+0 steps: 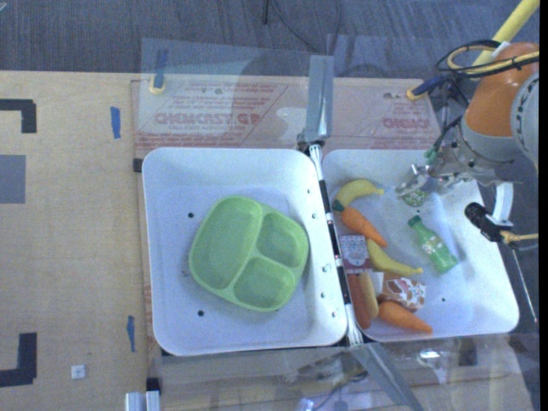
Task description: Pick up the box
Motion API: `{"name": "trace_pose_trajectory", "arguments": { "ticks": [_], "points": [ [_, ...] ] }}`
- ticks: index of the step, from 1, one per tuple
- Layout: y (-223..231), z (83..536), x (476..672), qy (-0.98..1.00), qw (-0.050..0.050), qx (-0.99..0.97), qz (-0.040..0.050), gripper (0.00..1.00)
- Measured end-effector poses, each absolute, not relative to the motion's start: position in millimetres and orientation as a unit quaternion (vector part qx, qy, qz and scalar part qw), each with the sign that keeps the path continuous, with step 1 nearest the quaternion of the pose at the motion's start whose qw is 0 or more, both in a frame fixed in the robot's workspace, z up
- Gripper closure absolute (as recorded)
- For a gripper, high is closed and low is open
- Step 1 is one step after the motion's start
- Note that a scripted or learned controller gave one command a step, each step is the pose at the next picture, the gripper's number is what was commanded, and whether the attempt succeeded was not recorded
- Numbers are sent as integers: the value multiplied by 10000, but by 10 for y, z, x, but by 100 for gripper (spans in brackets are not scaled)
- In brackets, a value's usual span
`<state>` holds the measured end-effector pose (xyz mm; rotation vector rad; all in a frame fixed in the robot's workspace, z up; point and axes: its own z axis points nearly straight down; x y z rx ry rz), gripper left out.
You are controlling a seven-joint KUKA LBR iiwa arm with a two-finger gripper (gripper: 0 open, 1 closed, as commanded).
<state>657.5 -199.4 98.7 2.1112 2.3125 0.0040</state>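
Faint red mirrored print on clear plastic sheet (218, 110) behind the bins, roughly "CHEMCAST GP", not sure. More red letters on sheet at right (402, 118), unreadable. Small box (353, 251) has a red-and-white label, too small to read.

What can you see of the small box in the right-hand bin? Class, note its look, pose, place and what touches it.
The box is small and flat, white with red printing, apparently cardboard, though the print is too small to read. It lies face up against the left wall of the right bin. A carrot lies just above it, a banana meets its right edge, and a hot dog lies just below. The gripper is well apart from it.
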Motion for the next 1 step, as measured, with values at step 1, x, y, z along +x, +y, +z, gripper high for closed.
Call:
{"name": "trace_pose_trajectory", "arguments": {
  "ticks": [1],
  "points": [
    [-2002,1109,6591,7386,83,6740,23,100]
  ]
}}
